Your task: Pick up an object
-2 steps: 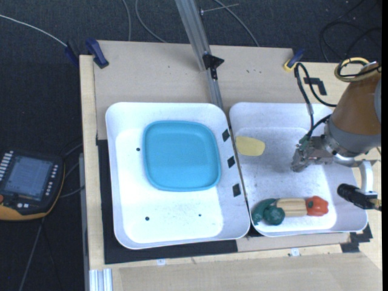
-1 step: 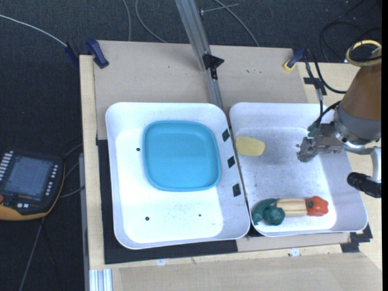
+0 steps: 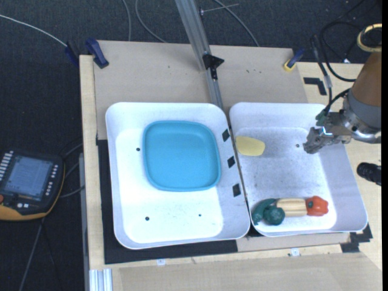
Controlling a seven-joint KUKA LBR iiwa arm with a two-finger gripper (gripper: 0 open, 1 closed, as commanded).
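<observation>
A wooden worktop (image 3: 182,71) carries two white bins. The left bin (image 3: 121,162) holds a blue square plate (image 3: 182,155). In the right bin (image 3: 285,168), a yellow piece (image 3: 250,145) lies left of the tool (image 3: 315,141), apart from it; a green, tan and red toy (image 3: 290,209) lies near the front wall.

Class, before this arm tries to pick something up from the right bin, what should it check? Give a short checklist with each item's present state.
1. Objects lie in the right bin: ok. A yellow piece and a toy with green, tan and red parts.
2. Yellow piece lies apart from other items: ok.
3. Toy has room around it: not ok; it lies against the bin's near wall.
4. Gripper is over the right bin: ok, near its far right side.
5. Gripper is above a target: not ok; bare floor lies under it.
6. Gripper ready to grasp: cannot tell.
</observation>
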